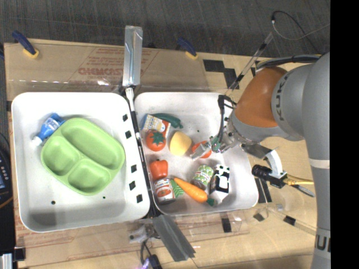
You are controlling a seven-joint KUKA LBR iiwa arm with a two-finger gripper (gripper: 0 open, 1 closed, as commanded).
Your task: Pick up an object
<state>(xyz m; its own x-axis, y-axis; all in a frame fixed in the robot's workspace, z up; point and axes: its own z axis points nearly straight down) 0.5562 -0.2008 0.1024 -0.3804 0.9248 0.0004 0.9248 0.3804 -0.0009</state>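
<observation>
Reaching into the right bin (185,101), we judge this the approach step: our pincer (215,145) hangs beside a small red toy (199,149); whether it grips, we cannot tell. Next, close squarely and lift.

The grey arm (305,111) reaches in from the right side, its orange band (261,97) above the wrist; the gripper (216,144) points down inside the right bin, near that bin's right wall.
</observation>
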